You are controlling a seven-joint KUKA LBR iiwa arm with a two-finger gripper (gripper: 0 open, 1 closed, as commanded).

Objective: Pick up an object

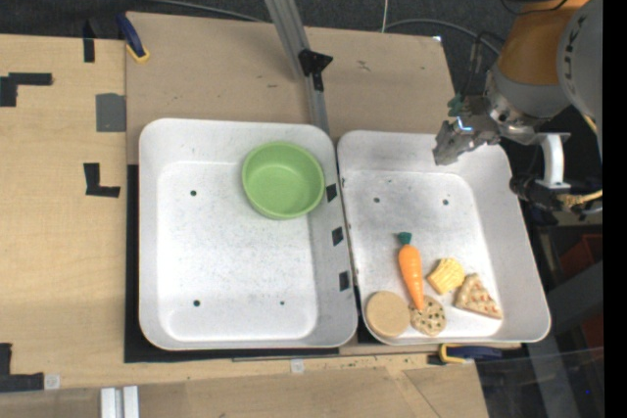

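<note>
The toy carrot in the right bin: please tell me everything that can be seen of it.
The carrot is a small toy with a smooth orange body, plastic by its look, and a short dark green top. It lies flat on the floor of the right bin, in the near part, green top toward the far side and tip pointing near. Its tip reaches the chocolate chip cookie, and its side lies close to the yellow corn piece; whether they touch I cannot tell. The gripper is far from it, at the bin's far edge.

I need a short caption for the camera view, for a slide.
Gripper above the right bin's far edge; carrot and other toy foods near its front; green bowl in left bin.
</note>
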